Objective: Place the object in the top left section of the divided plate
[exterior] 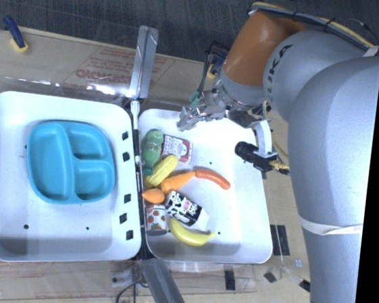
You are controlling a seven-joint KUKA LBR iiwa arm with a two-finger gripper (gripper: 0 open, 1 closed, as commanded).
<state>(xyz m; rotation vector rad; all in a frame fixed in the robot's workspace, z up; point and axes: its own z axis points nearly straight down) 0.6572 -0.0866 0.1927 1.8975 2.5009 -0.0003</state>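
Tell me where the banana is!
In the camera view, the banana lies in the right bin, near its front edge, just below the black-and-white carton.

Grey arm (318, 94) bends leftward, end effector (188, 118) lowered.

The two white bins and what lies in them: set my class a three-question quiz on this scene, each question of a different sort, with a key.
1. True or false: the blue divided plate lies in the right bin.
2. Which item lies nearest the right bin's front edge? A) banana B) corn cob C) green vegetable
3. Fill in: the hand hovers over the right bin's ____ edge.

Key: 1 false, it lies in the left bin; 2 A; 3 back.
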